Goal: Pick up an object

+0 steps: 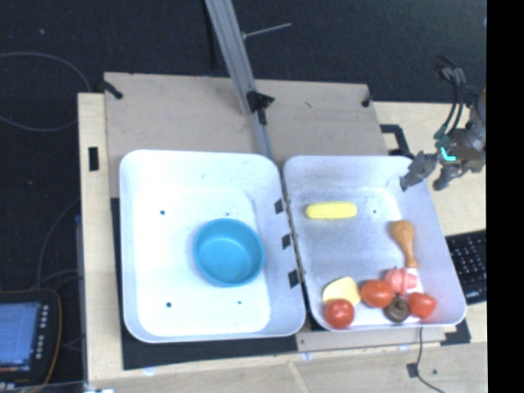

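Objects for picking lie in the two bins: a blue bowl (229, 251) sits in the left bin (147, 178); the right bin (344, 174) holds a yellow piece (331, 211), a wooden utensil (404, 240) and red tomatoes (377, 293). The gripper (431, 172) hovers over the right bin's far right corner, fingers apart, holding nothing.

A single fixed camera looks down at a slant from above the surface (205, 121), far enough back to take in both white bins (147, 244) side by side, with dark floor (98, 23) along the top.
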You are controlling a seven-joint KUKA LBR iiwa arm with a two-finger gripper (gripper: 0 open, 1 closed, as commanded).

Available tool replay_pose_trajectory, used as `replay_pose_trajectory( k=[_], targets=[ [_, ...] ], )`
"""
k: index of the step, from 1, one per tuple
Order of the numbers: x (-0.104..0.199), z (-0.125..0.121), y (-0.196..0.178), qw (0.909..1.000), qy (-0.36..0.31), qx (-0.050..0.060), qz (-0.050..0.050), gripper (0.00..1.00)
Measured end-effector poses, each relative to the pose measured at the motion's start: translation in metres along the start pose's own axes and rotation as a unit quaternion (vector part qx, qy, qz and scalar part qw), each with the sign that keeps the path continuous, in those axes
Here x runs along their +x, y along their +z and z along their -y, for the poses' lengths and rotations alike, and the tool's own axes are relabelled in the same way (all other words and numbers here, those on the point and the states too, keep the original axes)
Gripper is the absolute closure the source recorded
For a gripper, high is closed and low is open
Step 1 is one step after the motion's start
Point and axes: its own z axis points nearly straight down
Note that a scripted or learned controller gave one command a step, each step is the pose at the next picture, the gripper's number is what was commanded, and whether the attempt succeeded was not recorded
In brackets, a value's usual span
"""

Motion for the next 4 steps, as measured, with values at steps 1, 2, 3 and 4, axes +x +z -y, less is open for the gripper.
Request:
replay_pose_trajectory(
  k=[1,2,3,4],
  targets=[
    [0.0,-0.001,-0.003,1.0,0.0,-0.003,0.001,0.0],
    [0.001,0.008,0.047,1.0,0.002,0.0,0.001,0.0],
    [-0.007,0.002,0.104,1.0,0.003,0.001,0.001,0.0],
    [-0.006,0.002,0.166,1.0,0.003,-0.002,0.001,0.0]
  ],
)
